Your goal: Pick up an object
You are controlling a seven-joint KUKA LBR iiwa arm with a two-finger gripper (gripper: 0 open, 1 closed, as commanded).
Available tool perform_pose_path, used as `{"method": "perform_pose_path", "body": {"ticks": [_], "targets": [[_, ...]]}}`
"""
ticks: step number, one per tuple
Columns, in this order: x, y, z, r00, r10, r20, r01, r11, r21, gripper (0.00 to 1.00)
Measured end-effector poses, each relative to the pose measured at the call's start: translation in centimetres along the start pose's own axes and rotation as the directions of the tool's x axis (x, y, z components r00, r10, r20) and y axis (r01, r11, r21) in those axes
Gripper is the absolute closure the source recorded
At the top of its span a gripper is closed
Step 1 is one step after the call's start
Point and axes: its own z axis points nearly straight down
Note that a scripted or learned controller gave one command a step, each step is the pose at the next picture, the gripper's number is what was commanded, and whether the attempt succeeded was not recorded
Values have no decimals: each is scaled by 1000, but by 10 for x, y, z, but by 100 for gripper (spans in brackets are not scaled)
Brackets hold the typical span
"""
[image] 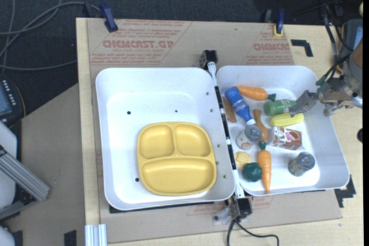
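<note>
Toward three o'clock of the bench, in the right bin, lies what we are after: a crowd of small toy foods, any of which would serve. Nearest our gripper are the green piece and the yellow corn, which lie touching at the bin's upper middle. We hang over the bin's two-o'clock corner, just beside that pair, with the dark fingertip pointing at them; we judge this the approach, chosen because these two sit highest and least hemmed in. Whether the pincer is wide or narrow we cannot tell, and nothing shows between its tips.

At eleven o'clock of the corn lie a small carrot and a blue bottle, slanted along the bin's left wall. At six o'clock of the corn are a red-and-white packet, a can and a second carrot beside a dark green lump. So tightly packed, neighbours may be nudged by a closing grip.

Across at nine o'clock, the left bin holds a yellow tray, well apart from our work.
</note>
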Motion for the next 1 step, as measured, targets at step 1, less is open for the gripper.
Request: {"method": "perform_pose_path", "body": {"ticks": [1], "targets": [[26,5,109,1000,-3,-5,3,1000,12,0]]}}
